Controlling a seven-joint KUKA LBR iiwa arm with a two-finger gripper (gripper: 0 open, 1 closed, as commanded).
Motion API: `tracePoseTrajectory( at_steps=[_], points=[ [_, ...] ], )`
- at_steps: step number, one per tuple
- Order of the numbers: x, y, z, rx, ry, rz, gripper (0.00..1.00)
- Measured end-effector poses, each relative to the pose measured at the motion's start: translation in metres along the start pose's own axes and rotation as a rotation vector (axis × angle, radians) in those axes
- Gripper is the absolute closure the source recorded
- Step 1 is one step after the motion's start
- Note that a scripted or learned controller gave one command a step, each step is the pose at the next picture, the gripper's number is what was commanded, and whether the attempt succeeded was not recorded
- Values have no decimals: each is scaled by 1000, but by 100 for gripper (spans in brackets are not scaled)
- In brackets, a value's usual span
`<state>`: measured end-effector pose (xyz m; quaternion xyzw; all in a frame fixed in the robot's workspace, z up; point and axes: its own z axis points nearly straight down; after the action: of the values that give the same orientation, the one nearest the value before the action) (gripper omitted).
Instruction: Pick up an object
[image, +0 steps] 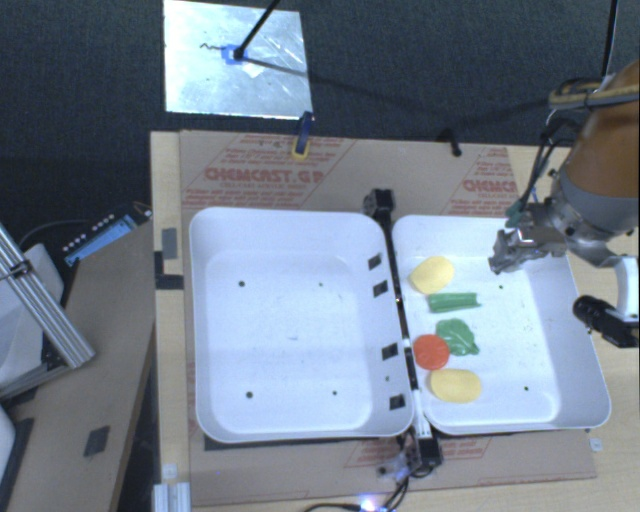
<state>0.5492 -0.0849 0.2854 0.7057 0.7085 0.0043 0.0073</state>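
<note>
While the fingers (503, 258) hang, spread unclear, the yellow piece (432, 273) lies just left.

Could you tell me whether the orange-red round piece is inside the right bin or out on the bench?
Inside: the orange-red round piece lies on the right bin's floor, near its left wall.

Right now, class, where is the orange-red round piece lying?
The orange-red round piece lies in the right-hand bin, near its left wall, touching the leafy green piece and just above the lower yellow piece.
</note>
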Motion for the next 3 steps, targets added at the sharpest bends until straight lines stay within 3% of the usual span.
tracePoseTrajectory(
  at_steps=[1,2,3],
  points=[
    [-27,10,-136,-4,-1,1,100],
    [-65,-17,-90,17,3,6,100],
    [39,-6,49,25,9,-9,100]
  ],
)
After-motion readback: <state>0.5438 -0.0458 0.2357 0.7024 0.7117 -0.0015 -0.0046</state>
